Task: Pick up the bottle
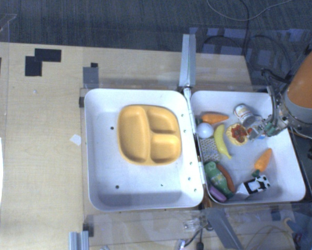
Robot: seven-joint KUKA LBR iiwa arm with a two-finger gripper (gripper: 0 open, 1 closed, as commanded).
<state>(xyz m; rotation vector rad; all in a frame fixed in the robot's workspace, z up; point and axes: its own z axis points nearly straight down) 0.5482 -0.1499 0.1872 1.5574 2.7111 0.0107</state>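
A rounded orange band (308, 82) is seen above a grey wrist (300, 114), from which a slim metal gripper (264, 129) with small dark parts is carried; thin dark cables (273, 82) are routed alongside

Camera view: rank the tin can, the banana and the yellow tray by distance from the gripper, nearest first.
Measured from the gripper, at the right bin's far right:
1. tin can, right beside it, toward the bin's back.
2. banana, further left, mid-bin.
3. yellow tray, farthest, in the left bin.
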